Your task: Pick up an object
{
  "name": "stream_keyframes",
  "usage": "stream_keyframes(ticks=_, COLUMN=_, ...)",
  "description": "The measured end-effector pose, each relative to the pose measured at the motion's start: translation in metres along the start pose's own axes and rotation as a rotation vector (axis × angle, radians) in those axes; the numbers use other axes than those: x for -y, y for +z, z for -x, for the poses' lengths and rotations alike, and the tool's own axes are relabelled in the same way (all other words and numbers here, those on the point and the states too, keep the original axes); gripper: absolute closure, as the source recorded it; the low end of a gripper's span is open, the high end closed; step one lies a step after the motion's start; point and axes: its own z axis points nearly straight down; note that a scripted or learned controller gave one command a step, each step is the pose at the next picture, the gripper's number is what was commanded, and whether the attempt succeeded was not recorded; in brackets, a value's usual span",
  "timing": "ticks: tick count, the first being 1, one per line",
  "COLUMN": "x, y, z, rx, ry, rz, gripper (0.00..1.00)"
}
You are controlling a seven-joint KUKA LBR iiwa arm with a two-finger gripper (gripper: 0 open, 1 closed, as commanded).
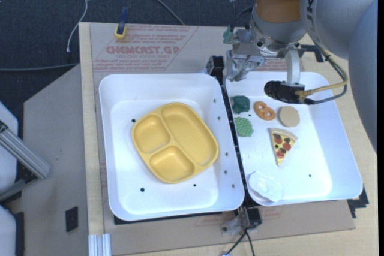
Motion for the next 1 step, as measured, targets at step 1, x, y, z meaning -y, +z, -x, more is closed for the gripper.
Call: stream_keyframes(ticks=1, x=-0.0159, y=0.0184, z=-0.0426, rx=0.001, ry=0.001, rz=0.005, gripper=1.00)
